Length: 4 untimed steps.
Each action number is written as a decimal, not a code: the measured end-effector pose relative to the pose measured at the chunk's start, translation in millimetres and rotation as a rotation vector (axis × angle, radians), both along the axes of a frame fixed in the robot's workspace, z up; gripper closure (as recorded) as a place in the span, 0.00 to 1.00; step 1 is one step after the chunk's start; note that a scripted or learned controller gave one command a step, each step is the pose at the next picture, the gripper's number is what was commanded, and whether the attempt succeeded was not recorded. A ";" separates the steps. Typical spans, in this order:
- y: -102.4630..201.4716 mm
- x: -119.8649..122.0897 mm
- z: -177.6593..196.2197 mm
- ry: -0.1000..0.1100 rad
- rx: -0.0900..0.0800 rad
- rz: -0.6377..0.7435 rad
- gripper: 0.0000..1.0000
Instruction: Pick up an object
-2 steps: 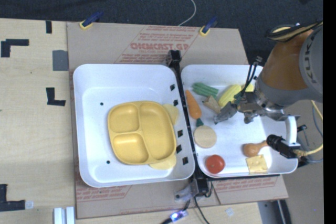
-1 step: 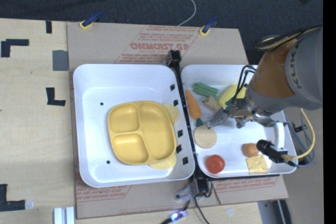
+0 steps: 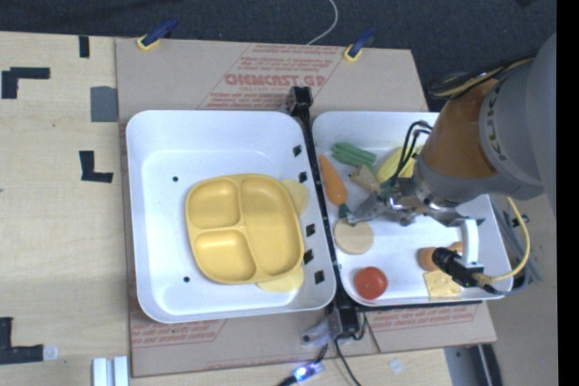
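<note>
i see the claw (image 3: pixel 362 211) low in the right bin (image 3: pixel 479 296), just above the tan disc (image 3: pixel 353 239) beside the carrot (image 3: pixel 334 183) (whether it's spread or closed, i cannot tell).

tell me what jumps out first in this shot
The big yellow divided plate filling the left bin catches the eye first. Next is the grey arm with its orange band, reaching into the right bin among small toy foods: an orange carrot, a red tomato and a pale round slice.
</note>
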<state>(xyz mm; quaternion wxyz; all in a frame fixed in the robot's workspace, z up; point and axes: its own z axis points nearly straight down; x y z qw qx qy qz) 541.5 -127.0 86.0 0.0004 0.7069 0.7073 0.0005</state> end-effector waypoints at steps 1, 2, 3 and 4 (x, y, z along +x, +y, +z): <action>2.5 3.3 14.2 -0.008 0.004 0.003 1.00; -2.3 4.9 76.3 -0.003 -0.002 0.001 1.00; 7.5 8.1 133.9 -0.003 -0.001 0.002 1.00; 8.2 8.1 138.2 0.003 0.000 0.001 1.00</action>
